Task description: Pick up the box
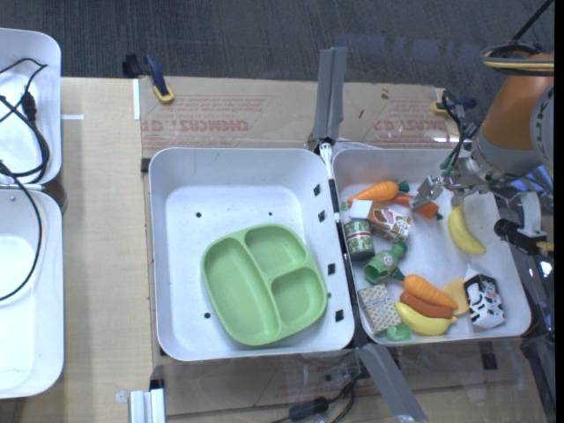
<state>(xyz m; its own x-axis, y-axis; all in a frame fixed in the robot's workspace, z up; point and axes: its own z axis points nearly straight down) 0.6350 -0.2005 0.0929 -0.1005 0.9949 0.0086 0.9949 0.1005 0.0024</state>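
Observation:
Several boxes lie in the right bin [520, 263]. A colourful patterned box [391, 223] lies next to a small white box [359, 208] at the bin's left. A checkered box [377, 305] sits near the front, and a black-and-white cow-print carton [483, 302] lies at the front right. My gripper [438, 190] hangs low over the back of this bin, right of a carrot [377, 191] and just above a small orange piece [426, 208]. It is well apart from every box.
The left bin [176, 236] holds a green divided plate [264, 282]. Around the boxes lie a banana [463, 231], a green can [359, 236], a green toy [382, 265], an orange carrot [426, 290] and a second banana [423, 321].

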